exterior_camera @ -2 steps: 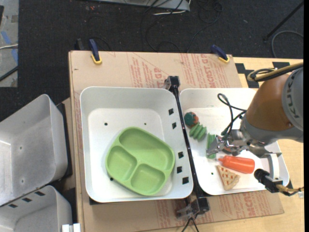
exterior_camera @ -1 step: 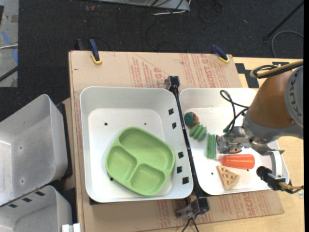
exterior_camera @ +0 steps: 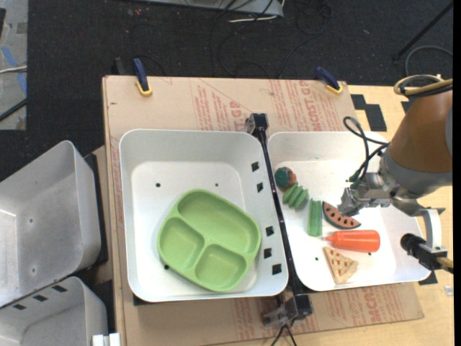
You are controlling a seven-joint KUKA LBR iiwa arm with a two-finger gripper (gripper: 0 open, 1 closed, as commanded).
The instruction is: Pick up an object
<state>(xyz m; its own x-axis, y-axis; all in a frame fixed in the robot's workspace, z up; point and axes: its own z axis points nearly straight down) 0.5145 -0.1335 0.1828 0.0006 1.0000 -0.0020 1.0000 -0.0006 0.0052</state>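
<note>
Several toy foods lie in the right bin (exterior_camera: 317, 146): a red and green round piece (exterior_camera: 286, 176), a green leafy piece (exterior_camera: 295, 195), a green stick (exterior_camera: 315, 218), a watermelon slice (exterior_camera: 338, 218), an orange carrot (exterior_camera: 354, 241) and a tan wedge (exterior_camera: 340, 265). My gripper (exterior_camera: 351, 200) hangs low over the bin, right at the upper right end of the watermelon slice. Its tip is dark and small, and I see nothing lifted by it. The grey and orange arm (exterior_camera: 425, 146) comes in from the right.
The left bin (exterior_camera: 144, 150) holds a light green divided plate (exterior_camera: 209, 238). A black divider (exterior_camera: 272, 193) runs between the bins. Blue and yellow clamps (exterior_camera: 142, 78) grip the bench's far edge. Grey tubs (exterior_camera: 43, 215) stand to the left, off the bench.
</note>
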